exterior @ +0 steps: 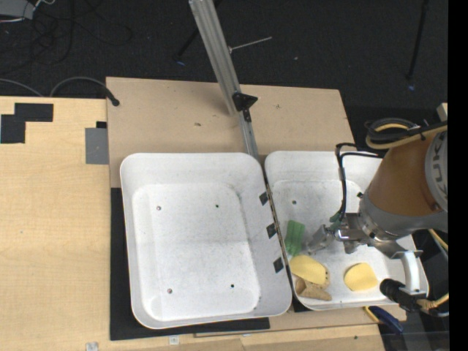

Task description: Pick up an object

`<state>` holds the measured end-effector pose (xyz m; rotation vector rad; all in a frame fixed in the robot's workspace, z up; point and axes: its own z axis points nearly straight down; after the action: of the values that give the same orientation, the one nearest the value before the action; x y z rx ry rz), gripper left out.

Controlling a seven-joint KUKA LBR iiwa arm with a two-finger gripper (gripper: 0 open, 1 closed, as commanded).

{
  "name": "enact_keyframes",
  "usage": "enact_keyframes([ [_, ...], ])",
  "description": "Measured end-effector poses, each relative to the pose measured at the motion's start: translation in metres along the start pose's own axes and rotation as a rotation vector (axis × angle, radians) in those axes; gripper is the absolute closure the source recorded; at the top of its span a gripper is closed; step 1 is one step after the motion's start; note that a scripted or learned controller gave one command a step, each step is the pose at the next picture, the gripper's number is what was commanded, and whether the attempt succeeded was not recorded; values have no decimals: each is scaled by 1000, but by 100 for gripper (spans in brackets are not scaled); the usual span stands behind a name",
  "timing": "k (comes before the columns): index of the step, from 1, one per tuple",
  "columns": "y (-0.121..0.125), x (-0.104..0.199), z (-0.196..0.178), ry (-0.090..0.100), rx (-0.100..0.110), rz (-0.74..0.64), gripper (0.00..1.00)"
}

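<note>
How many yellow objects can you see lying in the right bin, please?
2: a yellow rounded object near the bin's front left, beside the green object, and a pale yellow rounded object further right. The arm may hide others.

The right bin's point(307, 168) upper floor is left open for passage, while its lower end is crowded by a green object point(295, 235), two yellow pieces point(309, 270) point(360, 276) and the arm point(402, 189) overhead.

Two white bins point(194, 189) point(314, 174); two yellow pieces point(310, 270) point(360, 276), one green piece point(295, 235), one tan piece point(316, 291).
</note>
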<state>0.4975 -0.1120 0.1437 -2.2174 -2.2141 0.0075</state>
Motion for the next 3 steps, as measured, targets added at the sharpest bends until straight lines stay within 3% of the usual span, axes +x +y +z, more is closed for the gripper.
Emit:
enact_keyframes([
  [1,1,0,51,-2,-8,-1,0],
  [2,0,-1,40,0,-7,7,100],
  [3,-8,-9,-11,-3,-10,7,100],
])
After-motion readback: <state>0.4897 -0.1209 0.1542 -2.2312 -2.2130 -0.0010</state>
